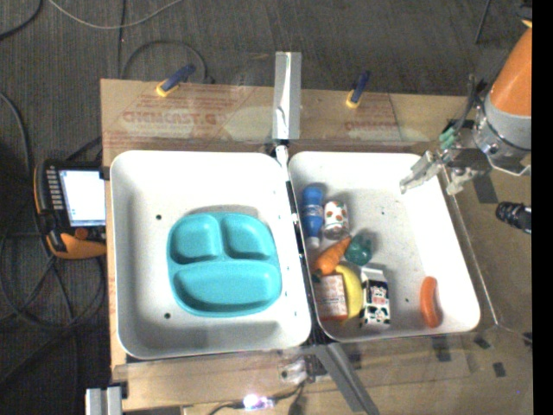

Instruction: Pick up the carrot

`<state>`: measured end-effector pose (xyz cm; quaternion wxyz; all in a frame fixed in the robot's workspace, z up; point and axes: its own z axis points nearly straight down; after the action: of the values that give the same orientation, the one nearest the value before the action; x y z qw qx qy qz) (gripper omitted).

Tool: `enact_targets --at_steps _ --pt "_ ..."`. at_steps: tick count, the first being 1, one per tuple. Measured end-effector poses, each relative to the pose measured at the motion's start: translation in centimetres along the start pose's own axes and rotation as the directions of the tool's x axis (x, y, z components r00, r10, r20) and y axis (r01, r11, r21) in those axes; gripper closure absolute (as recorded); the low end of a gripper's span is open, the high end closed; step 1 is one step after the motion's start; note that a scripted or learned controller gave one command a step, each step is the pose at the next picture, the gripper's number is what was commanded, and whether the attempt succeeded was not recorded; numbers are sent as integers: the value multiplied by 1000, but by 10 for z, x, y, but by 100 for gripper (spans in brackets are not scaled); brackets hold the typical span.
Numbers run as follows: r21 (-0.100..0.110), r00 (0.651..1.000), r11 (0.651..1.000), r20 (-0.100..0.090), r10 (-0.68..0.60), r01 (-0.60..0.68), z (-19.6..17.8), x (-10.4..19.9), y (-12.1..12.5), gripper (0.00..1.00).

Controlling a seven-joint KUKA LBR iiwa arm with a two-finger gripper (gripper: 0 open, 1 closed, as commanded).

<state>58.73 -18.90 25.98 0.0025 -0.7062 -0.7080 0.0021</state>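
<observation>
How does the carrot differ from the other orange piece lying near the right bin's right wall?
The carrot tapers to a point and lies slanted; the orange piece is a blunt, rounded stick lying nearly along the bin wall. The carrot is wedged among other items in the left-side cluster, against the banana; the orange piece lies alone on bare floor. Both are orange, in the right bin.

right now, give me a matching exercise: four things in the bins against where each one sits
Things:
1. tray
2. carrot
3. sausage
4. gripper

Places:
A. right bin, near its right wall
B. left bin
C. above the right bin's upper right corner
D. right bin, left side, among the cluster

Pairs: 1-B, 2-D, 3-A, 4-C
</observation>
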Motion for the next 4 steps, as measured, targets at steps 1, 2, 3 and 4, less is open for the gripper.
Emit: enact_targets --at_steps 1,2,3,4 --pt "-1 999 999 3 37 -37 -73 -35 9 0" --pt "2 988 988 0 152 -152 51 1 -27 0" --pt "-10 978 978 0 207 -207 167 75 -51 0" --pt "-3 978 978 -1 207 -207 161 75 -51 100"
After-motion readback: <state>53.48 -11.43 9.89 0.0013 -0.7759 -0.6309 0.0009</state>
